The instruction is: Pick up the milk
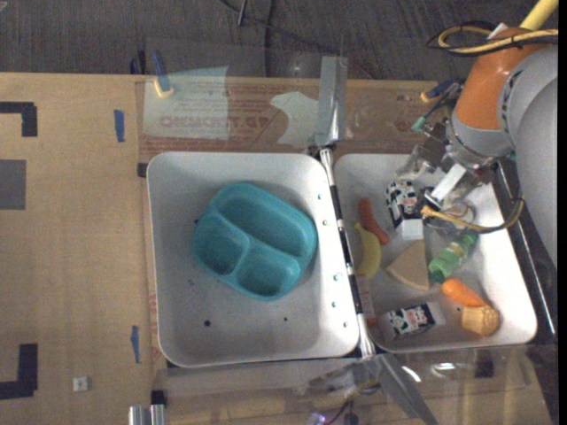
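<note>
Two white bins sit side by side on the desk [71,237]. In the left bin [177,326] lies a teal divided tray [255,239]. The right bin [514,290] holds two milk cartons: one upright near the bin's upper middle [406,205], just below the pincer [431,177], and one lying flat at the front edge [412,319]. Whether the pincer is apart, together or clamped on the upper carton, I cannot tell. Around them lie a hot dog [373,220], a banana [368,251], a tan wedge [411,266], a green bottle [450,257], a carrot [461,292] and a bread roll [481,320].
</note>
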`<state>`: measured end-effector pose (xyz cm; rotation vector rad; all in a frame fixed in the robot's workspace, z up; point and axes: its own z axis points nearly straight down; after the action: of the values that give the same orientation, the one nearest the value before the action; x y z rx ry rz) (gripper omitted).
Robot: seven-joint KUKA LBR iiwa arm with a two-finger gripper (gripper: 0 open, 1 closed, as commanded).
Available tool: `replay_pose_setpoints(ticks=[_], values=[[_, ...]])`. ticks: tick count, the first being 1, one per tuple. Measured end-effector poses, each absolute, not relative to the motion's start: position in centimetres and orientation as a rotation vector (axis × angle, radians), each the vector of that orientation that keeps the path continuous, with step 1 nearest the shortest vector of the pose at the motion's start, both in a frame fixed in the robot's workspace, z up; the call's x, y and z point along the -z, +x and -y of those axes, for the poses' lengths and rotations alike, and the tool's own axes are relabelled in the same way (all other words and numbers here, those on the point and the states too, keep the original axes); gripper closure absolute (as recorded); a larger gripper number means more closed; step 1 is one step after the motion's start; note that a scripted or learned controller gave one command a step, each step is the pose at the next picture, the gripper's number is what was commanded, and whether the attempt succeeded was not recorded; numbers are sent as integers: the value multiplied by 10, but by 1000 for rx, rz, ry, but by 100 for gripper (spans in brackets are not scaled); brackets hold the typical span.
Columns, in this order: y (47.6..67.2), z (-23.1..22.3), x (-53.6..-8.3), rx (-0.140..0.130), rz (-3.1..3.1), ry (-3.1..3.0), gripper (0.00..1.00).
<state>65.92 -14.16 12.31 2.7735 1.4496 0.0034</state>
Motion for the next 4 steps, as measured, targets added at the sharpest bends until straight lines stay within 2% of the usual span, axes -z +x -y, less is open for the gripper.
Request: replay_pose_setpoints(ticks=[1, 2, 3, 4], values=[[662, 168, -90, 24, -1026, 2977, 0], [655, 92, -89, -5, -1133, 2929, 0], [630, 102, -90, -13, -661, 3071, 0], [563, 164, -149, 9, -460, 3112, 0]])
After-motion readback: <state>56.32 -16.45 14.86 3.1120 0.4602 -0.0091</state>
